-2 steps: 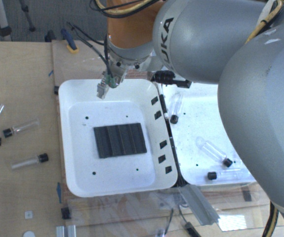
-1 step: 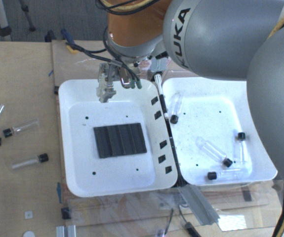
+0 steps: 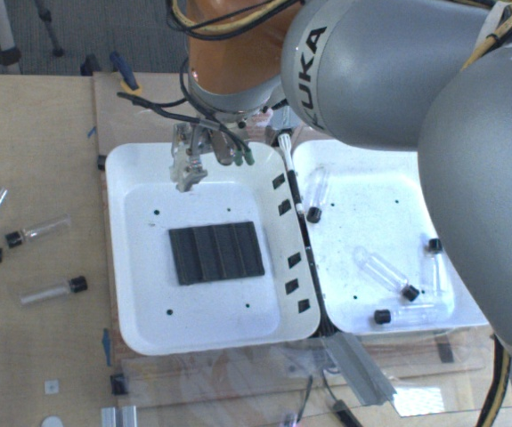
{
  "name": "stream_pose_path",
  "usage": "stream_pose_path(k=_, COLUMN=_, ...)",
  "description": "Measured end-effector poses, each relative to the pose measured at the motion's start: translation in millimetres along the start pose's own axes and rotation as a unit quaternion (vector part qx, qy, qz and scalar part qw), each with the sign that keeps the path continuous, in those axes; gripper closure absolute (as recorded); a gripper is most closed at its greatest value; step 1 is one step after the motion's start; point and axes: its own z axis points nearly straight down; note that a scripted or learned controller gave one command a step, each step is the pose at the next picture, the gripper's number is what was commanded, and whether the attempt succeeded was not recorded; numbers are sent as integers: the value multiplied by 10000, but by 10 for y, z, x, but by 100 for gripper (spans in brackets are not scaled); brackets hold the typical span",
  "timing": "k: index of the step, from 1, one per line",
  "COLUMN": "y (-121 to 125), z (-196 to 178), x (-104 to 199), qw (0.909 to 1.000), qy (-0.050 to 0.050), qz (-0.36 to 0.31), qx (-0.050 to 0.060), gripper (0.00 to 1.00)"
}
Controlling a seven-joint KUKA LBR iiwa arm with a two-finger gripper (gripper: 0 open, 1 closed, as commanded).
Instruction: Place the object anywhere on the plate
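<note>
The claw (image 3: 187, 178) hangs over the left bin (image 3: 131, 265) above the ridged plate (image 3: 216, 252), grip state unclear

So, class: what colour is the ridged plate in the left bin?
Dark grey to black plate, clearest in the camera view.

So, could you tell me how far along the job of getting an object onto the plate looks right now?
Nothing looks done: the dark ribbed plate in the left bin carries nothing. In hand, the tool hangs over that bin's far end, above the plate; I can't make out anything between its fingers. The clear tubes lie in the right bin. Left: one object set on the plate.
</note>
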Motion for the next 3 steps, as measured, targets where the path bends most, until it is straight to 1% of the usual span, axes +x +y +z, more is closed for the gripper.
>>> stream_pose_path(k=1, y=-4, z=190, x=4, qw=9999, qy=2, qz=-168, qx=-1, gripper=100)
stream_pose_path(k=2, y=1, z=216, x=3, qw=9944, qy=-1, qz=-1056, qx=-1, gripper=100)
stream_pose_path(k=3, y=-23, z=419, x=-85, qw=9550, qy=-20, qz=-2966, qx=-4, gripper=100)
